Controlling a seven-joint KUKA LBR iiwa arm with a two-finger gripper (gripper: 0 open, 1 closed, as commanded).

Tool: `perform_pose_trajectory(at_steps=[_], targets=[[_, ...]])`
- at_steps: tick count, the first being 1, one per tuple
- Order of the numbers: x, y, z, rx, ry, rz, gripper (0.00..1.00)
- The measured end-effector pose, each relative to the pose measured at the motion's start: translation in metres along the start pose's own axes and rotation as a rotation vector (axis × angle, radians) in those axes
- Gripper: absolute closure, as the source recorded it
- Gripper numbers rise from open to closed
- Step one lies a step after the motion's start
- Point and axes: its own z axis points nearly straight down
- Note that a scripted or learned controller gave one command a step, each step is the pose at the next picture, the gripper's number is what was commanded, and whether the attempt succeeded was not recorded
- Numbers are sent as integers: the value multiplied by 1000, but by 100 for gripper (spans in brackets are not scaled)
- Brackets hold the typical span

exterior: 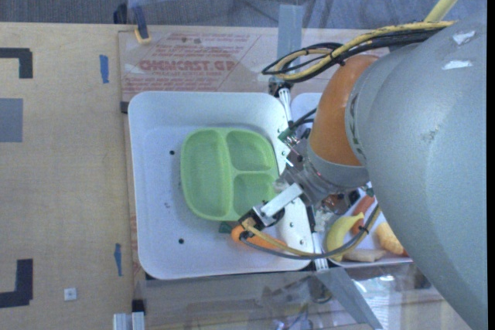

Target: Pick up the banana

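The banana [344, 232] is yellow and lies near the front left corner of the right bin [363, 263], partly covered by the arm. My gripper [325, 206] hangs under the grey and orange wrist over the wall between the two bins, just left of and above the banana. The wrist hides most of it. Nothing can be seen held.
A green divided plate [228, 172] lies in the left bin [151, 166]. A small dark green thing [226, 228] sits by the plate's front edge. In the right bin, a red-orange thing [365, 206], an orange thing [390, 241] and a pale thing [363, 254] crowd the banana.
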Motion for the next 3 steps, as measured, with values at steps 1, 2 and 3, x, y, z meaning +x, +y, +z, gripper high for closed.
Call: perform_pose_trajectory(at_steps=[1, 2, 3], targets=[[-62, 77, -16, 1, 1, 285, 0], [-26, 32, 0, 3, -1, 264, 0], [40, 94, -120, 0, 1, 314, 0]])
